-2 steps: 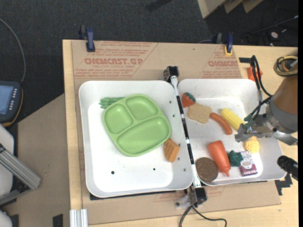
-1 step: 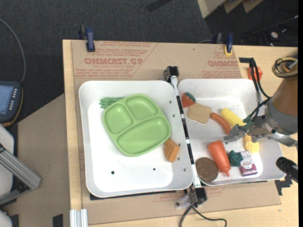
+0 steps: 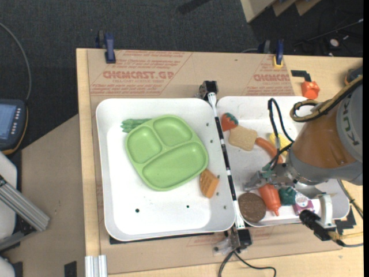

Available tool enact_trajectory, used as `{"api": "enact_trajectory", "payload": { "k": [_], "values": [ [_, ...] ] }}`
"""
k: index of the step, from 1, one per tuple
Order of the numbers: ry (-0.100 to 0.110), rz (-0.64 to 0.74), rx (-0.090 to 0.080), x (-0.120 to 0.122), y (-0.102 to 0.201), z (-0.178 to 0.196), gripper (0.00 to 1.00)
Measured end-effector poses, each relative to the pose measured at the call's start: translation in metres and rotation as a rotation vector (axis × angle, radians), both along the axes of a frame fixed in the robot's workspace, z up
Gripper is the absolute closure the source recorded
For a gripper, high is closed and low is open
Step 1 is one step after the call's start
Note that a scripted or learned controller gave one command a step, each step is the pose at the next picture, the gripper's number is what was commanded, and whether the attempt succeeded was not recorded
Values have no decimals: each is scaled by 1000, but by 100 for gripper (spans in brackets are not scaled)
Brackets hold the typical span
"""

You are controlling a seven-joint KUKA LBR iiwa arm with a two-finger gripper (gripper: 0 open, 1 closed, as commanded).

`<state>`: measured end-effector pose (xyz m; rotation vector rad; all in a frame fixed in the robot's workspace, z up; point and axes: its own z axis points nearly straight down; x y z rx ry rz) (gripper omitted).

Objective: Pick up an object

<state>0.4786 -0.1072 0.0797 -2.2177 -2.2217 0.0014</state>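
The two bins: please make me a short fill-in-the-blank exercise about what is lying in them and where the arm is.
1. The green plate with three compartments lies in the ____ bin.
2. The small orange-brown food piece lies just beside the plate, in the ____ bin as it.
3. The brown disc lies at the near ____ corner of the right bin.
4. The arm hangs over the ____ bin.

Missing words: left; same; left; right

Grey arm (image 3: 331,143) reaches in from right; wrist angled downward.
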Motion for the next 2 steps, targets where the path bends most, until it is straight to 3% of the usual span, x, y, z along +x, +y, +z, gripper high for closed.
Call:
{"api": "enact_trajectory", "payload": {
  "k": [1,2],
  "values": [
    [-3,-2,-1,0,0,5,0],
    [-4,-3,-3,0,-22,5,0]
  ]
}}
